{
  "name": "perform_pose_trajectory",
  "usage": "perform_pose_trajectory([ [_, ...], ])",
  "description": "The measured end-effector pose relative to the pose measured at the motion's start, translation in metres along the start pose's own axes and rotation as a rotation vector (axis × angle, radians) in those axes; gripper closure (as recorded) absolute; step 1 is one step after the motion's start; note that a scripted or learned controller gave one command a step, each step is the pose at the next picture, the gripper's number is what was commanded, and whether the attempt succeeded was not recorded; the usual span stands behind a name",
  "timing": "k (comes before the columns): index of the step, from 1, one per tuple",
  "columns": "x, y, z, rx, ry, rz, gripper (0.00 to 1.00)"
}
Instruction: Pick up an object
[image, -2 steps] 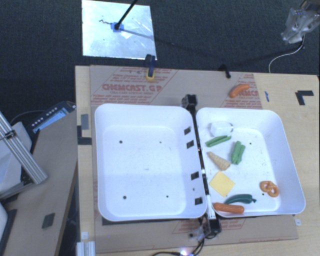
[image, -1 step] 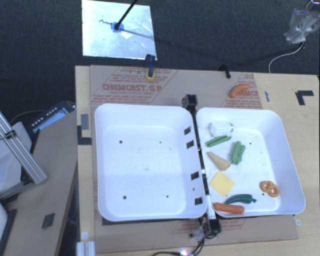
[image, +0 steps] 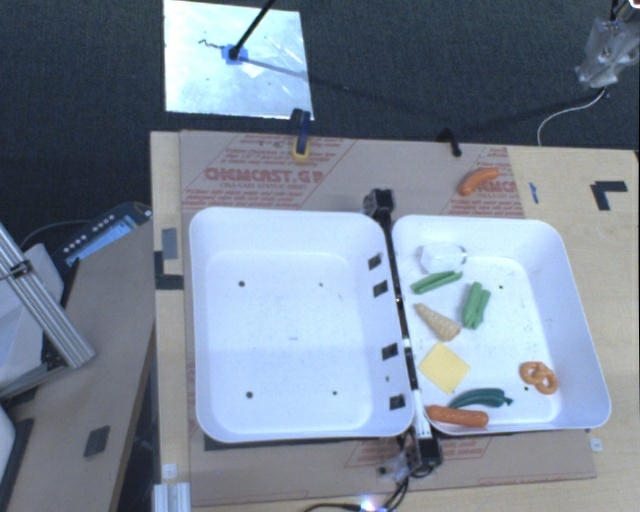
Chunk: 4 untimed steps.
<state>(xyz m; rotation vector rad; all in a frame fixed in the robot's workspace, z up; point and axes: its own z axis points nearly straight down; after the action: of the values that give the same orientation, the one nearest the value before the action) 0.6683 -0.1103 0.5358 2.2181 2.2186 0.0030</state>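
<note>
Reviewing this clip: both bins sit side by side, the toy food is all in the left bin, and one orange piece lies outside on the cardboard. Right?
Not quite. The camera view shows the toy food in the right bin, including the yellow square and the pretzel, not in the left bin. The rest holds: the orange piece lies outside on the cardboard.

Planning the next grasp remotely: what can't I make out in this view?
- Gripper: blurred and cut by the top right edge in the camera view; finger state unreadable.
- White item in the right bin: blends into the white floor, shape unclear.
- Pretzel: too small for detail.
</note>
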Motion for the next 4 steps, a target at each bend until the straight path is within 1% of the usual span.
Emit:
perform_pose_trajectory([
  [1, -0.007, 0.0, 0.0, 0.0, 0.0, 0.0, 1.0],
  [2, -0.067, -0.001, 0.029, 0.005, -0.001, 0.004, 1.0],
  [3, -0.044, -0.021, -0.002, -0.003, 0.001, -0.005, 1.0],
  [4, -0.085, 0.0, 0.019, 0.002, -0.002, 0.002, 1.0],
])
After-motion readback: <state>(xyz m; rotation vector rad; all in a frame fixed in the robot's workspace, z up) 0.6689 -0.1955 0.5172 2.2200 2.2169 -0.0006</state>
